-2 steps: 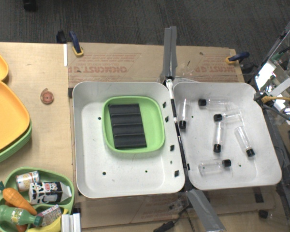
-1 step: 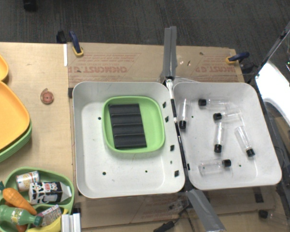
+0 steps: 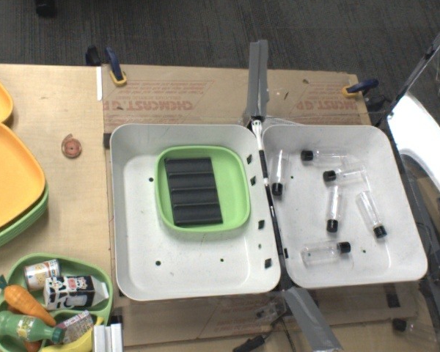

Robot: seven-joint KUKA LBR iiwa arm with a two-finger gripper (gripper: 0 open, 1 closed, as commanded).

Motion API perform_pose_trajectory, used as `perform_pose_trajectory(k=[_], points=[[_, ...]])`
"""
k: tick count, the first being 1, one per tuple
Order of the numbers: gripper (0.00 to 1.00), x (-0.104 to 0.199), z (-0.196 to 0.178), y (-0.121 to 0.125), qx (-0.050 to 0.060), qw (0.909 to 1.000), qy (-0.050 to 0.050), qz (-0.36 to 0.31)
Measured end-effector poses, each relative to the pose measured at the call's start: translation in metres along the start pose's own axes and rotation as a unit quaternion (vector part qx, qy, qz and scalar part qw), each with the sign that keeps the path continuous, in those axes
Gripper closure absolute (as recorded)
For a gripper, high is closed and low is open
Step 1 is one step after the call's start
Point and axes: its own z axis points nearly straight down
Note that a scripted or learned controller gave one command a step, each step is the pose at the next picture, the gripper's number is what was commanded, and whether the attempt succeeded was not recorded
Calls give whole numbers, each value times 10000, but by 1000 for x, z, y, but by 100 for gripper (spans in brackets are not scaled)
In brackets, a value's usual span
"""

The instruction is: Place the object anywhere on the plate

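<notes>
A green square plate [image 3: 203, 188] lies in the left white bin [image 3: 132, 255], and a dark ribbed rectangular block [image 3: 193, 191] rests on it. In the right white bin [image 3: 396, 262] lie several clear plastic tubes with black caps, among them one tube [image 3: 333, 210] near the middle, one [image 3: 369, 215] to its right and one [image 3: 324, 252] near the front. Another tube [image 3: 276, 173] lies against the bin's left wall.
Orange and green plates [image 3: 11, 174] are stacked at the far left of the bench. A green bowl [image 3: 48, 303] of toy food sits at the front left. Clamps [image 3: 116, 70] hold the cardboard at the back. A grey post [image 3: 257, 79] rises between the bins.
</notes>
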Motion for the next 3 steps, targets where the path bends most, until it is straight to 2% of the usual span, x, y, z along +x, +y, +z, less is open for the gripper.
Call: perform_pose_trajectory(k=[2,3], points=[[0,-32,0,-7,8,10000,-5,15],[0,-45,86,-9,7,10000,-4,27]])
